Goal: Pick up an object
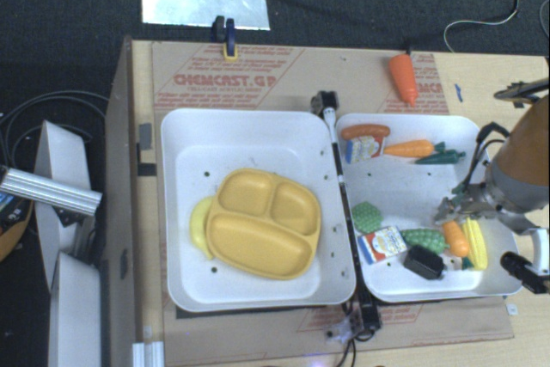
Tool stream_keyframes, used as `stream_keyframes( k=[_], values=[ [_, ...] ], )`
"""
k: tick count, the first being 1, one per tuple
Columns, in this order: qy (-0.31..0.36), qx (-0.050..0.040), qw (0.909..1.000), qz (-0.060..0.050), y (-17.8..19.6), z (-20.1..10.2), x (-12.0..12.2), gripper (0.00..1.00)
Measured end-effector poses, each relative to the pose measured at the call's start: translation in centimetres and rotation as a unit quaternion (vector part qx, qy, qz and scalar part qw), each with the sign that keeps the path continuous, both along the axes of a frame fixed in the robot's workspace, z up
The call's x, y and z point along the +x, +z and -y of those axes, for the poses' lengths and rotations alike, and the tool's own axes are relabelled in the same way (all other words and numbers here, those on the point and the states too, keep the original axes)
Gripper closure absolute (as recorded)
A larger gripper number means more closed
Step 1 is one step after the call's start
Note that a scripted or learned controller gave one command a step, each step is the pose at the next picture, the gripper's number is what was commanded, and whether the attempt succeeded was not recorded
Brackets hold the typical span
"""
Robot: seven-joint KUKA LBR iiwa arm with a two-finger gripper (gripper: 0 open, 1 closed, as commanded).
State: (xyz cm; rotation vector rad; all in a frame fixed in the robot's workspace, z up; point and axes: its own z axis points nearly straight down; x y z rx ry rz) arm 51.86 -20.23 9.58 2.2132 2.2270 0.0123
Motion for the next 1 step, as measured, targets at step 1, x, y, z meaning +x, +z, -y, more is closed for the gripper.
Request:
stream_keyframes(
  k=[1],
  values=[
    [-0.001,-0.0012,1.0,-0.003,-1.15,-8.88,5.18,1.0]
  ],
)
